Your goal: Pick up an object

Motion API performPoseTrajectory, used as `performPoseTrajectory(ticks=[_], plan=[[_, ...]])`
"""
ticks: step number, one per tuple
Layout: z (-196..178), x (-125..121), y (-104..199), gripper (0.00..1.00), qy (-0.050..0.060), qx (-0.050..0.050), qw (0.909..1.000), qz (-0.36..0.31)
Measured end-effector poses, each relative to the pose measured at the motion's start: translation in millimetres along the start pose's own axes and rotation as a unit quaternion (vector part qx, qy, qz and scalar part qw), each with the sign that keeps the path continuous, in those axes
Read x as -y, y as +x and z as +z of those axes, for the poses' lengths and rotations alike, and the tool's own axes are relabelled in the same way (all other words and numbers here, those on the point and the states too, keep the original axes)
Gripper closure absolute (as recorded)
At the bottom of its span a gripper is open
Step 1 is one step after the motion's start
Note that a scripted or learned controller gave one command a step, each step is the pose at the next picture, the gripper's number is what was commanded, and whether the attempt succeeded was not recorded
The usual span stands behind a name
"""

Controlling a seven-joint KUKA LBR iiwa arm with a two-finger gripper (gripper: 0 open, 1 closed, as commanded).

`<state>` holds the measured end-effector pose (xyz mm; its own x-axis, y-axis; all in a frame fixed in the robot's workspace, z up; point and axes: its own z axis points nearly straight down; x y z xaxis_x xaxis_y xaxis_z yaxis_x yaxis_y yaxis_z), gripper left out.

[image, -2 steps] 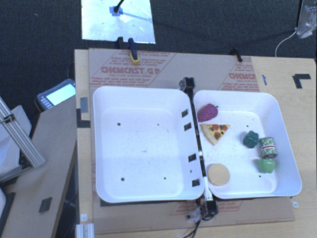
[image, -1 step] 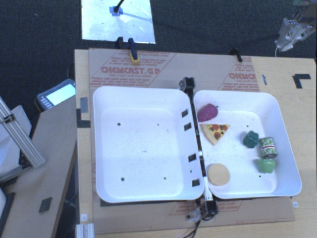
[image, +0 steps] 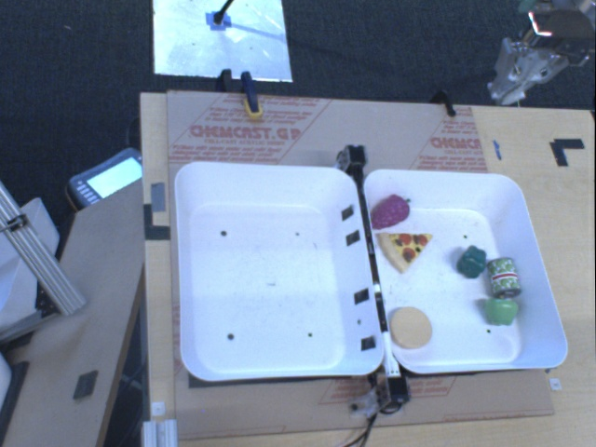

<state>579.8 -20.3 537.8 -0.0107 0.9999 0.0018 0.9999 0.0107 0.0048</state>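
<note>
Toys lie scattered in the right bin (image: 535,240), all well below and to the left of the gripper (image: 515,80), which hangs above the bench's far right corner, outside both bins. Whether its grip is wide or narrow I cannot tell; it is small and blurred at this angle, and nothing is seen held in it.

Closest to the gripper is a magenta fruit-shaped toy (image: 390,210) near the bin's far wall; just past it lies a pizza slice (image: 406,248). Farther off, by the near wall, rests a tan round disc (image: 410,327). Almost straight below the gripper, along the bin's right side, sit a dark green lumpy toy (image: 471,262), a small labelled can (image: 503,277) and a bright green piece (image: 500,310), the can and bright green piece touching or nearly so.

All look like light, stiff plastic play food, probably smooth and somewhat slippery. The pizza slice and disc lie flat, offering little to pinch. The magenta toy seems the easiest choice: rounded, standing apart, best taken across its narrower middle. The left bin (image: 186,250) holds nothing to grasp.
</note>
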Motion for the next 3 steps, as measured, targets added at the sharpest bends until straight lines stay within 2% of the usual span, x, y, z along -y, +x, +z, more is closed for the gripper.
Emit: performPoseTrajectory(ticks=[1,2,3], plan=[[22.9,0.5,85.9,1.00,0.002,0.000,1.0000,-0.001],[146.7,-3.5,166.0,1.00,0.008,0.001,1.0000,-0.001],[89.6,-36.1,221.0,1.00,-0.002,-0.001,1.0000,0.001]])
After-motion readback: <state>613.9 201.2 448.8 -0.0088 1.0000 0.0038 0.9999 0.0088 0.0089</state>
